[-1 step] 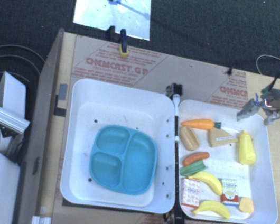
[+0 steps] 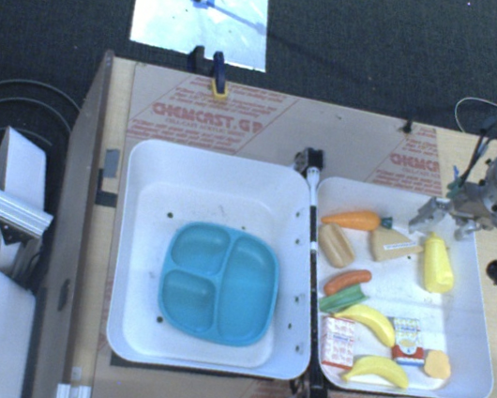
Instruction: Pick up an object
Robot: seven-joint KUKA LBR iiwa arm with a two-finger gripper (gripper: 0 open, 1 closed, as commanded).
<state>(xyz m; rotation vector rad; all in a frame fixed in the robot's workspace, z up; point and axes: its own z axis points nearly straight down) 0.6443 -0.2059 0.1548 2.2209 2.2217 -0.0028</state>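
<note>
Two white bins sit side by side on the counter; the left bin (image 2: 144, 223) carries a blue divided plate (image 2: 219, 283) near its middle; the right bin (image 2: 477, 362) carries toy food: a carrot (image 2: 351, 219) by its far edge, a yellow bottle (image 2: 437, 263) further right, two bananas (image 2: 370, 321) toward its near edge; the gripper (image 2: 445, 218) hovers over the far right corner, jaws spread and holding nothing.
</note>
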